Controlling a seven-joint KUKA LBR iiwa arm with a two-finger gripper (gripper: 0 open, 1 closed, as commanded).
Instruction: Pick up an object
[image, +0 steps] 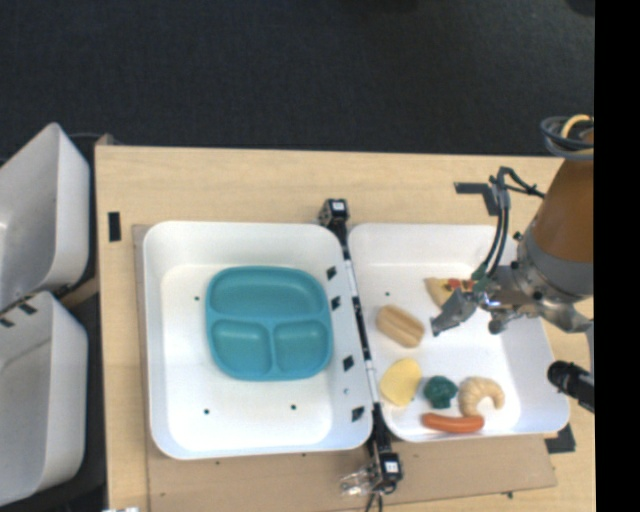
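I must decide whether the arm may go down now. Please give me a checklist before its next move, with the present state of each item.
1. Claw over the right bin: ok.
2. Claw has no object between its fingers: ok.
3. Claw directly above one object: not ok; it hangs between the bread piece and a tan piece.
4. Objects lie apart: not ok; croissant, sausage and green piece are crowded.
5. Height above bin floor: cannot tell.
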